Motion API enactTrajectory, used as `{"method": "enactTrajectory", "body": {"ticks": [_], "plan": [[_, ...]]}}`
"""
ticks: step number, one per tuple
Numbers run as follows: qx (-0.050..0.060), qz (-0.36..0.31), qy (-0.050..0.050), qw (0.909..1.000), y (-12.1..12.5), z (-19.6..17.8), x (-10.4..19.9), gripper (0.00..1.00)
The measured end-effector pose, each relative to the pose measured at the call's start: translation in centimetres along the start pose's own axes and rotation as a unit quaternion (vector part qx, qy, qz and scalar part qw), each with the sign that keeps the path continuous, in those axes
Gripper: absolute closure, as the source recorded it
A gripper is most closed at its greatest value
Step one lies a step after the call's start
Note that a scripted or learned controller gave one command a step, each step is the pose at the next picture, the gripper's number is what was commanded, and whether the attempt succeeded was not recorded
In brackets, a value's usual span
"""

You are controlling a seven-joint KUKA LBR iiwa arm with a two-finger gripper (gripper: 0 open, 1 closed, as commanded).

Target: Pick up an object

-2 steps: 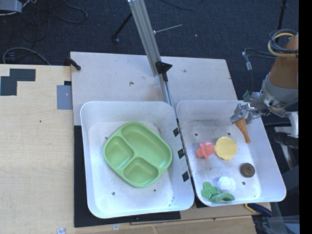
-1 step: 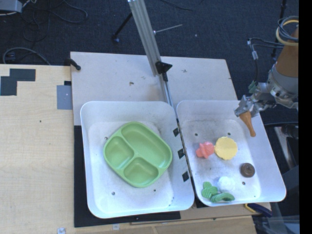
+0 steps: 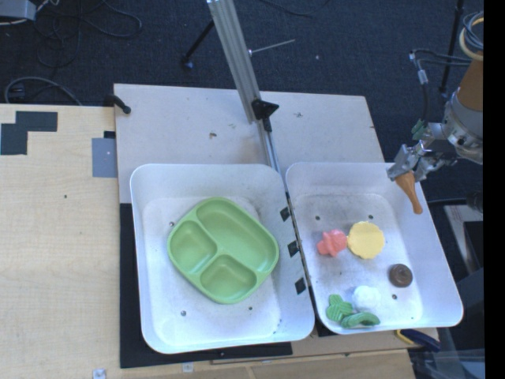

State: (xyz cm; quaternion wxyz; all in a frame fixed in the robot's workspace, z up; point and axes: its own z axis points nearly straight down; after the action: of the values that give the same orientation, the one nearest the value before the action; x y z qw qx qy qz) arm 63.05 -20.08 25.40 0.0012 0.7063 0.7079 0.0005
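Observation:
My gripper (image 3: 408, 166) hangs over the far right edge of the right bin (image 3: 442, 290), shut on an orange carrot-shaped piece (image 3: 411, 192) that points down from its fingers. The piece is lifted above the bin's rim. Lower in the same bin lie a pink toy (image 3: 332, 243), a yellow round piece (image 3: 366, 240), a brown disc (image 3: 401, 275), a white lump (image 3: 365, 295) and a green leafy piece (image 3: 351, 315).
The left bin (image 3: 150, 306) holds a green divided plate (image 3: 223, 249). A slanted metal rail (image 3: 241, 54) runs from the back down to the seam between the bins. Wooden bench surface (image 3: 55, 243) lies to the left.

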Motion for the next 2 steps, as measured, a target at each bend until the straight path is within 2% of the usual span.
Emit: {"method": "enactTrajectory", "body": {"ticks": [1,2], "plan": [[0.003,-0.001,0.002,1.0,-1.4,1.3,5.3,1.0],[0.003,-0.001,0.002,1.0,-3.9,1.0,9.9,1.0]]}}
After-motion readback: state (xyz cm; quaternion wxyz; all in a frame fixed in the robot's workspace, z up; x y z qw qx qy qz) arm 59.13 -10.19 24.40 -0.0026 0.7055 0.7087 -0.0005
